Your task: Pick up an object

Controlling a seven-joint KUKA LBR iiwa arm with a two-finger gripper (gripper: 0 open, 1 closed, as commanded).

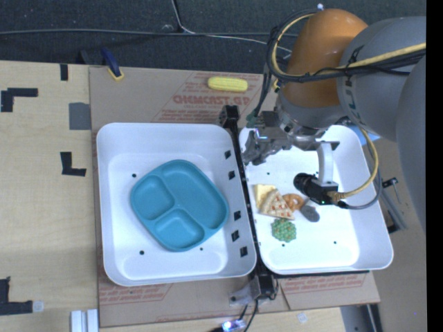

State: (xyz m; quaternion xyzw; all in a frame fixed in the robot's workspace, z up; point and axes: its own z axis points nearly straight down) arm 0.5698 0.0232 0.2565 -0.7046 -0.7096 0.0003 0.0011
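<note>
Small toy foods lie in the right bin (360,254): a pizza slice (275,203), a brown pretzel-like piece (294,200), a green broccoli-like piece (284,231) and a small grey piece (309,214). My gripper (257,147) hangs low over the bin's upper left corner, close to the wall between the bins. It is above and a little left of the pizza slice, apart from it. I see nothing held in it.
The left bin (111,185) holds a blue divided plate (178,204). A yellow toy corn (227,84) lies on the cardboard behind the bins. The arm's grey body, orange band (325,40) and cables cover the right bin's upper part.
</note>
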